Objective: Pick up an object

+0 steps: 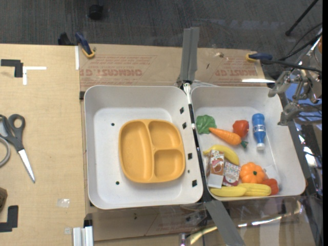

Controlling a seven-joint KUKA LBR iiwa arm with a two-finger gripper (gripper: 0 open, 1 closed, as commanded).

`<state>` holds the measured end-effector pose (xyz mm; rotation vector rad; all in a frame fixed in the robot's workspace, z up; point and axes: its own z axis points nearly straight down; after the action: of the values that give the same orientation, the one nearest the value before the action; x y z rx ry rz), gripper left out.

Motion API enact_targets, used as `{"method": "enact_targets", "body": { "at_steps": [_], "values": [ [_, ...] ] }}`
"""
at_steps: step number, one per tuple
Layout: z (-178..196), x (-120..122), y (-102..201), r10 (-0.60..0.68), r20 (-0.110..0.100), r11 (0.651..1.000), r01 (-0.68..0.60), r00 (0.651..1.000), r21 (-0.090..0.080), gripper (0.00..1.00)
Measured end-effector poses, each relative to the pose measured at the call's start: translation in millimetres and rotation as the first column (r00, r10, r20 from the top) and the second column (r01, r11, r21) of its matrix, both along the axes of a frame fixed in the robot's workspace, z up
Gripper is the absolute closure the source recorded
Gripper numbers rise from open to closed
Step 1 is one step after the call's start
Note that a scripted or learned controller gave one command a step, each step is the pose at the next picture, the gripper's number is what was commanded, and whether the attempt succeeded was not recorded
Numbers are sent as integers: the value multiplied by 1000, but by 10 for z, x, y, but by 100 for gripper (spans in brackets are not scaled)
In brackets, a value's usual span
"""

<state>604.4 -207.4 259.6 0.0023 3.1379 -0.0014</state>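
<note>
Gripper (293,94) was seen at right edge, state indeterminable; nothing was grasped. Descent toward the blue bottle (259,130) was judged next.

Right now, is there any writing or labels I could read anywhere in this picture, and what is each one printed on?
Red print on the cardboard sheet behind the bins: upside down and mirrored, too blurred to read surely.
More red print on its right half: likewise unreadable.
Label on the small carton: too small.
Label on the blue bottle: too small.
</note>
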Motion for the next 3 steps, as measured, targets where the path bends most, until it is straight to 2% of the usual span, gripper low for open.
{"method": "enact_targets", "body": {
  "at_steps": [1, 2, 3],
  "values": [
    [-1531, 210, -132, -17, 0, 1000, 17, 1000, 0, 0],
    [-1654, -24, -136, -176, 2, 984, 176, 984, 0, 0],
    [-1663, -239, 767, -217, 1, 976, 217, 976, 1, 0]
  ]
}}
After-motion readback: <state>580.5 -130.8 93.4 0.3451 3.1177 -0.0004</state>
